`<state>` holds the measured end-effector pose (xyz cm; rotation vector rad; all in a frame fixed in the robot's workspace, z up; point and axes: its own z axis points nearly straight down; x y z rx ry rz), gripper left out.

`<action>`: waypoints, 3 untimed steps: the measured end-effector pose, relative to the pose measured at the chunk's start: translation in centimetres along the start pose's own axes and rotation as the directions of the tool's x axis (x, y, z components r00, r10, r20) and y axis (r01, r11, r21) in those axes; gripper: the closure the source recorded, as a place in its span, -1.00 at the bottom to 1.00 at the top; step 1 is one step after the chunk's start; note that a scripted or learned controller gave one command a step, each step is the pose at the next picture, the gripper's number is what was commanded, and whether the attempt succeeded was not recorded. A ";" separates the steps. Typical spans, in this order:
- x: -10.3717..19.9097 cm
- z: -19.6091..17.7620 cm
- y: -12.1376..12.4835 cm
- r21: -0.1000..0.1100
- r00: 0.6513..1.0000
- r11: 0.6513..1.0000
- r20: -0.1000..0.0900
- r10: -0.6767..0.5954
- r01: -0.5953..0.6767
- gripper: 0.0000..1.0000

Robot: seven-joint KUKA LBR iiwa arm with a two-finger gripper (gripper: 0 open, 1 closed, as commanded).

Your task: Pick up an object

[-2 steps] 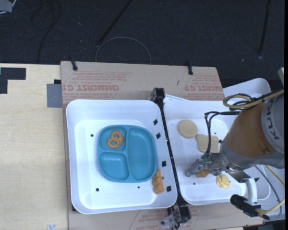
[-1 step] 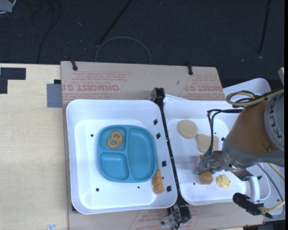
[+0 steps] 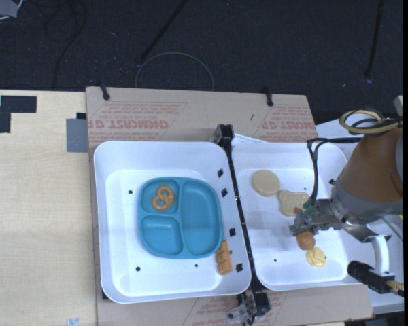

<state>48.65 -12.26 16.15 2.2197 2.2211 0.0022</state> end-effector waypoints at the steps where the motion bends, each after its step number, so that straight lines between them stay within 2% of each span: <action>1: 0.8 -4.9 0.6 0.000 1.000 1.000 0.000 -0.001 0.001 1.00; 2: 0.7 -9.7 0.7 0.000 1.000 1.000 0.000 0.000 0.000 1.00; 3: 6.3 -9.9 1.1 0.004 1.000 1.000 -0.002 -0.005 0.005 1.00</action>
